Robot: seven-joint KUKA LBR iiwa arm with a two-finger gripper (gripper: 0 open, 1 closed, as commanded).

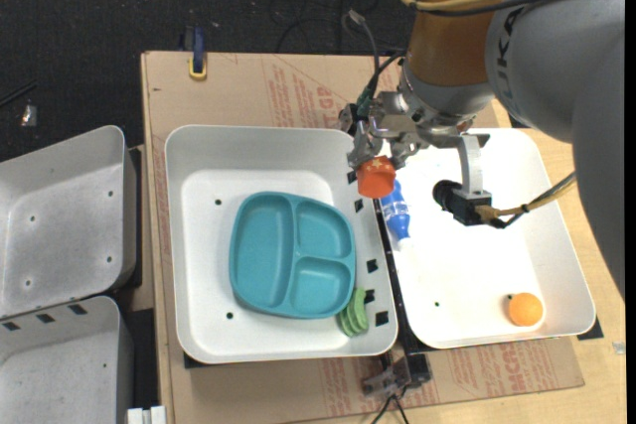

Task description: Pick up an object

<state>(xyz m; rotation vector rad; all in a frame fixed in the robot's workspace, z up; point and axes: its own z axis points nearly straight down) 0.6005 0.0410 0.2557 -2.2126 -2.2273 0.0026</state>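
An orange-capped blue bottle (390, 204) hangs over the seam between the two white bins, its cap pinched between the fingers of the end effector (379, 157), which is clamped on it. Judging by this, the lift is in hand; next it needs a steady rise clear of the left bin (189, 164) with its teal tray (293, 253).

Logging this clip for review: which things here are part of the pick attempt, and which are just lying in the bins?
In the job:
gripper, at the seam between the two bins
orange and blue object, directly under it

Lying about:
teal divided plate, left bin
green item at the plate's edge
orange ball, right bin
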